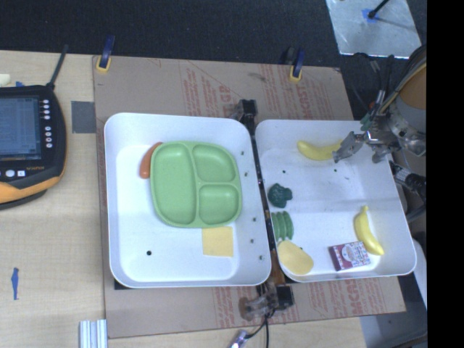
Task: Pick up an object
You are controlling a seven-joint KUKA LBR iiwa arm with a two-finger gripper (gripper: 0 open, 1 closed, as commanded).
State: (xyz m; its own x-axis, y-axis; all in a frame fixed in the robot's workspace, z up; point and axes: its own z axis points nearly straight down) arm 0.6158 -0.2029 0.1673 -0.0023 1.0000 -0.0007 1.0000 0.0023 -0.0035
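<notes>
My gripper (359, 153) hangs over the back right of the right bin (330, 194), its two fingers spread and nothing between them. Just left of its left finger (341, 152) lies a yellow banana (316, 150), close to or touching the fingertip. In the same bin are a second banana (367, 230) near the right wall, a dark green broccoli-like piece (279, 193), a green ribbed piece (281, 225), a pale yellow round piece (295, 257) and a small red and white box (351, 255).
The left bin (127, 259) holds a green divided plate (196, 183), an orange item (147, 160) partly under its left edge, and a yellow square (218, 241). A teach pendant (25, 143) lies on the bench at far left.
</notes>
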